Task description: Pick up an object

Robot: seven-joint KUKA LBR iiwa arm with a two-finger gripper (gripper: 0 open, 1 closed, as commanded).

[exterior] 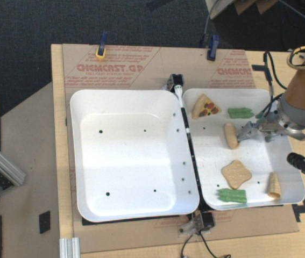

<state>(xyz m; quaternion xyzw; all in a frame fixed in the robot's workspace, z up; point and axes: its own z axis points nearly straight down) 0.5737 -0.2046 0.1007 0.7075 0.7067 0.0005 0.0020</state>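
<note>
Reaching in low over the right bin (pixel 289 195), the gripper (pixel 245 133) hangs just beside the tan bread roll (pixel 231 136), its fingers apparently holding nothing, their spread unclear, seemingly lining up a grasp.

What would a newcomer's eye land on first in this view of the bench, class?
Probably the right bin, scattered with toy food: a pizza slice at its far left, a toast slice nearer the front, green pieces between. Next comes the gripper reaching in from the right, beside a tan roll.
</note>
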